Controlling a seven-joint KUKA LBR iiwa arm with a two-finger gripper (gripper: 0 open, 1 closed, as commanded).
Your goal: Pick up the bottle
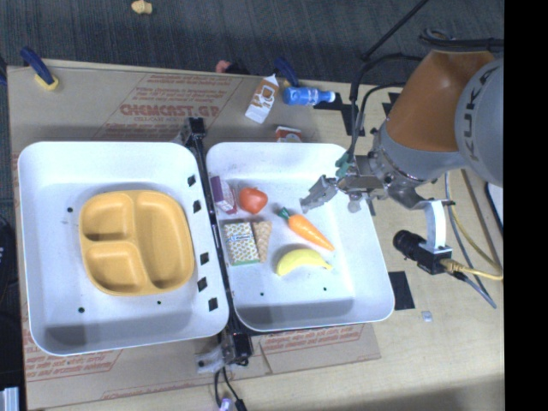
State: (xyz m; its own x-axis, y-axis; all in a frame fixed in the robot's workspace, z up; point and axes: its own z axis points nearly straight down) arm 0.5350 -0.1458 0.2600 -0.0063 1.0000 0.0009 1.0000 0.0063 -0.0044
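End effector (318, 193) over right bin (364, 272), bottle (301, 97) outside the bin on the tabletop (128, 101)

Fingers looked slightly parted and gripped nothing. Bottle lay on its side well apart from the end effector, beyond the bin's far rim: small, blue, glossy, cylindrical with a paler cap end, likely to roll. Judgement: arm should lift clear of the rim, travel out past it, and close across the barrel, not along its length. Just beside the end effector lay a tapered orange carrot (306, 229); a smooth curved banana (301, 261) and a round red tomato (252, 199) lay further off
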